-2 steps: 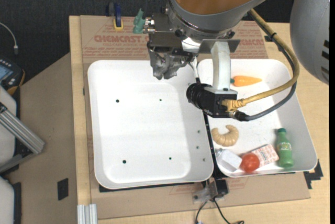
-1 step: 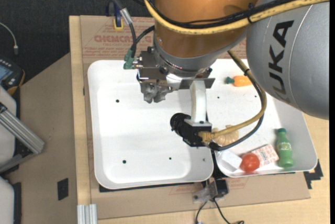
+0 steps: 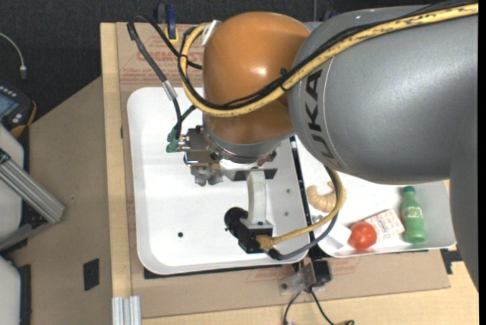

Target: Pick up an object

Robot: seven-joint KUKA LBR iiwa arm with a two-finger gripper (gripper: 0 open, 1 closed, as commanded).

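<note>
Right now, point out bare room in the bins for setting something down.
The left bin has bare floor along its left wall and front edge, left of the gripper. The right bin is crowded in its visible corner: red ball, packet, green bottle.

We see a tan bench point(image 3: 112, 187) with faint red print on its surface. Two shallow white bins lie on it side by side, their near rims touching or nearly so. The left bin point(image 3: 159, 228) sits square to the bench's edges, and a narrow strip of bench shows along its left and front. Of the right bin point(image 3: 437, 240) we see just the front corner. Black cables point(image 3: 148, 58) trail across the bench behind the left bin.
</note>
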